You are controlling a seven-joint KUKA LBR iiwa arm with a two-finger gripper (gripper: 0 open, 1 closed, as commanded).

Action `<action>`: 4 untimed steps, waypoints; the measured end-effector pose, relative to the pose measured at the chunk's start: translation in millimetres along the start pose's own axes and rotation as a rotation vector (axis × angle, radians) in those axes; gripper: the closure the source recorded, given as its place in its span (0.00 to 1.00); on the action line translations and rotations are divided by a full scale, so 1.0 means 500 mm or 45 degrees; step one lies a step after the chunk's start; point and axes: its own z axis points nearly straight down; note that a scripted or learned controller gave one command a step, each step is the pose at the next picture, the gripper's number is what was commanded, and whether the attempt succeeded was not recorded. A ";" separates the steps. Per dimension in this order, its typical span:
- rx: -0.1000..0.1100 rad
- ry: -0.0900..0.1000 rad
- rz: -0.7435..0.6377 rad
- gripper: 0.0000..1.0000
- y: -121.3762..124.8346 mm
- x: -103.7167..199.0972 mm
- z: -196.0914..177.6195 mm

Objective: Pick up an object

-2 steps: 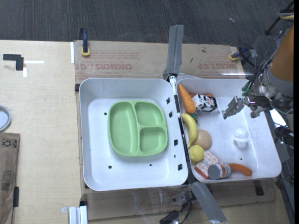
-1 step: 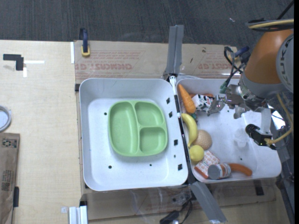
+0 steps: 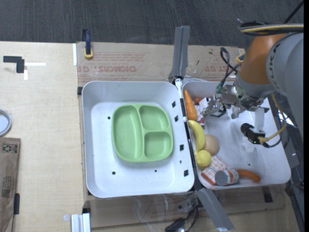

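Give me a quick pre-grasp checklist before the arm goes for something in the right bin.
1. Gripper over right bin: ok.
2. Thing between its fingers: cannot tell.
3. Targets in view, banana, lemon, carrot: ok.
4. Targets spaced for a clean grasp: not ok, crowded along the bin's left wall.
5. Green tray lying in left bin, out of the way: ok.

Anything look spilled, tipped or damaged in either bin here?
Nothing stands out. The green tray lies flat in the left bin; the banana, carrot and can are loosely piled along the right bin's left side.
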 end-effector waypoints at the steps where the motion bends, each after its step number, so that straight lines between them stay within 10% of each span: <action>1: 0.124 0.013 0.096 0.00 0.048 -0.012 0.048; 4: 0.127 0.020 0.107 0.00 0.050 -0.017 0.051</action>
